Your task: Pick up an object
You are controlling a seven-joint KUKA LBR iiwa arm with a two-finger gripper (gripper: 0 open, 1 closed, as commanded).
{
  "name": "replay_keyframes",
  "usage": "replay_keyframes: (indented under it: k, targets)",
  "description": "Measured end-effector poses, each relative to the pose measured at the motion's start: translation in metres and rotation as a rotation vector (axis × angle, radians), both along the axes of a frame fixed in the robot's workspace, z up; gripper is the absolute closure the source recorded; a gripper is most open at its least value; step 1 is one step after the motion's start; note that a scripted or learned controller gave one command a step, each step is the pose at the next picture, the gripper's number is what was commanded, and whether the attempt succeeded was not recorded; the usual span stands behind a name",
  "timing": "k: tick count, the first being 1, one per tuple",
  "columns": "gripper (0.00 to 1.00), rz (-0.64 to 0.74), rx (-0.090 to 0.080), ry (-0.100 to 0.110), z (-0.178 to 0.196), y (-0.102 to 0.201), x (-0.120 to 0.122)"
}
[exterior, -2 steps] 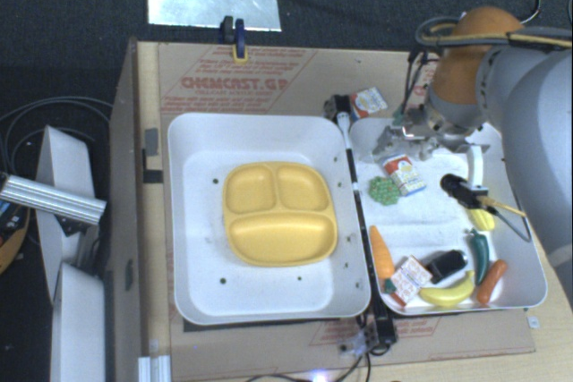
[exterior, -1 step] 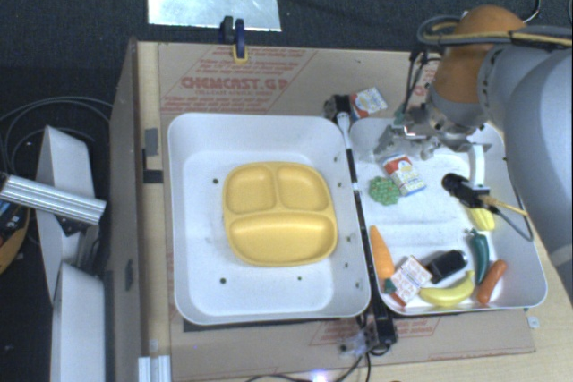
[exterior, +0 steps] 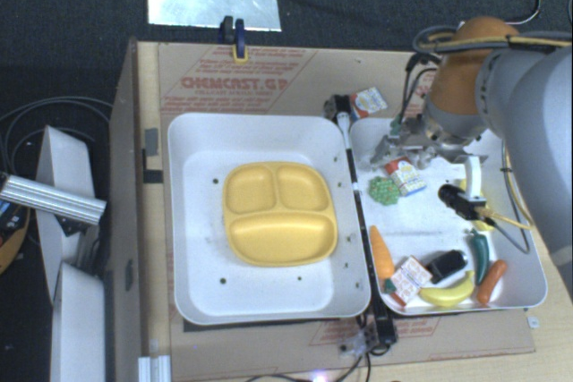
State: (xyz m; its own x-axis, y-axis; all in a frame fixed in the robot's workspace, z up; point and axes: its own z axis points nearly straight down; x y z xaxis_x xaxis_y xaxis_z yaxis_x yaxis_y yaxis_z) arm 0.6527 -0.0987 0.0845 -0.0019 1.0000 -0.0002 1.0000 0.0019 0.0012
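Banana (exterior: pixel 448 292), gripper (exterior: pixel 405 149) low above box (exterior: pixel 407 177)

Two bins sit side by side on the counter (exterior: pixel 269 72): the left bin (exterior: pixel 192 219) holds a divided plate (exterior: pixel 278 212) at its centre, and the right bin (exterior: pixel 528 277) holds the loose objects. In the right bin, a broccoli piece (exterior: pixel 384 191) lies near the dividing wall beside a small box (exterior: pixel 406 177), under the hand (exterior: pixel 410 148) at the far end. At the near end, a carrot (exterior: pixel 381 252) lies along the dividing wall, with a carton (exterior: pixel 409 278), a banana (exterior: pixel 448 291) and a second carrot (exterior: pixel 491 280) ranged to its right.
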Motion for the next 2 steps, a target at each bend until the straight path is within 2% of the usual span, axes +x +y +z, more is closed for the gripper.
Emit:
replay_keyframes:
  k: [1, 2]
  targets:
    - [0.0, 0.003, 0.0, -0.002, 0.001, 0.008, 0.017]
    - [0.0, -0.001, 0.0, 0.0, 0.0, 0.009, -0.023]
